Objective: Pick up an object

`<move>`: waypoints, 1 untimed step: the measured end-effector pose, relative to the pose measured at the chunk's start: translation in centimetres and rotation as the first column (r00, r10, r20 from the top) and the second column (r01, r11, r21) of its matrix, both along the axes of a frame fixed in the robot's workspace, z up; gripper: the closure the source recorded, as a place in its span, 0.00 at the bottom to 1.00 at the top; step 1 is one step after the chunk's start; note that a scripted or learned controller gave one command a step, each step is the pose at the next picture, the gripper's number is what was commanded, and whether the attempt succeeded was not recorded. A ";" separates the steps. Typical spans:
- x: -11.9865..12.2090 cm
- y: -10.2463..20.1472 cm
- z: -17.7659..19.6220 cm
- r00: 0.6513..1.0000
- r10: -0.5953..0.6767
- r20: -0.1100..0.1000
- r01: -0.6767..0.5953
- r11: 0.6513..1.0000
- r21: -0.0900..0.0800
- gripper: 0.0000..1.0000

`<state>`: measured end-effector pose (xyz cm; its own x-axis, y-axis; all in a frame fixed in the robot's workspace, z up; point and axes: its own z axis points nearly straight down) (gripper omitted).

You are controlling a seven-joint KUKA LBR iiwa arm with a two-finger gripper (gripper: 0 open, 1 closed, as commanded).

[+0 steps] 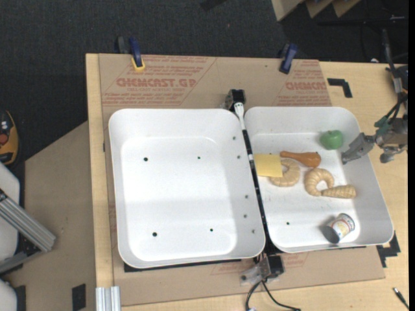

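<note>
Dark carpeted floor (97, 11) beyond the brown board counter (194, 76), two blue clamps (136, 49) on its far edge, aluminium framing (23, 222) at left.

Two white bins sit side by side on the bench (194, 76). The left bin (181, 186) lies beside the right bin (363, 199), their rims touching. In the right bin, a green apple (332, 139) lies near the far right corner, a yellow cheese wedge (268, 165) by the left wall, a drumstick (300, 157) beside it, a pale ring (285, 175) just below. A croissant (319, 180) touches a cone (339, 191). A can (340, 227) lies near the front rim. The gripper (358, 149) hangs at the right rim, near the apple.
</note>
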<state>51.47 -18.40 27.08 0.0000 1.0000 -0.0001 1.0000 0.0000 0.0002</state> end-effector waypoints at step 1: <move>0.2 1.0 -17.6 1.000 0.001 -0.001 -0.001 1.000 0.001 0.00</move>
<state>51.68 -17.44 9.45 -0.0012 1.0000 0.0010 1.0000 0.0012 -0.0006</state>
